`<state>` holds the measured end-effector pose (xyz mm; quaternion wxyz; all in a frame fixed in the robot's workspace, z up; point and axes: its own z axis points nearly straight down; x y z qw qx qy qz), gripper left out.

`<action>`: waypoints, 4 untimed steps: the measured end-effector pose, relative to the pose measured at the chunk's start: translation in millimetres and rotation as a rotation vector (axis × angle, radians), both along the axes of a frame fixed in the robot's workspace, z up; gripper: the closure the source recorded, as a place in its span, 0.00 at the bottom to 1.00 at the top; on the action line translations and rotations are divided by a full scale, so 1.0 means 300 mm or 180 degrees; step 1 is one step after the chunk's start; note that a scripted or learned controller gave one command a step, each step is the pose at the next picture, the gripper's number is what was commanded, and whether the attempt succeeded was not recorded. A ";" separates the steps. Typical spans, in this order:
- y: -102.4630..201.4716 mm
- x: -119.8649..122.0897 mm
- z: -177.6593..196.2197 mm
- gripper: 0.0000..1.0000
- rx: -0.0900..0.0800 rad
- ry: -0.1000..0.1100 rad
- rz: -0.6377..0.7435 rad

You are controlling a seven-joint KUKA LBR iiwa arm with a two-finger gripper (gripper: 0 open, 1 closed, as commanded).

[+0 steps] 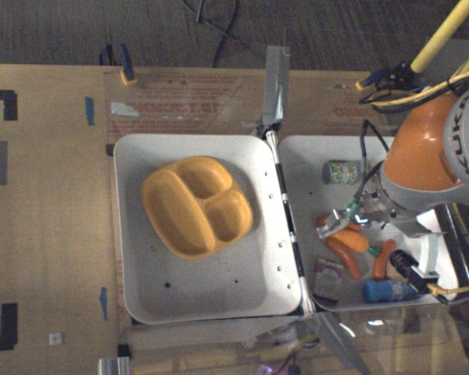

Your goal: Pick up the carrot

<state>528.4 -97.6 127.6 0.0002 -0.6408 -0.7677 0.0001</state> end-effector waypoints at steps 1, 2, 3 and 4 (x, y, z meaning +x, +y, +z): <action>-0.133 -0.106 0.247 0.00 -0.0004 -0.0007 -0.0405; -0.031 -0.087 -0.132 0.00 -0.0001 -0.0028 0.0276; -0.036 -0.083 -0.095 1.00 -0.0001 -0.0045 0.0262; 0.162 0.011 0.191 1.00 0.0000 -0.0009 0.0415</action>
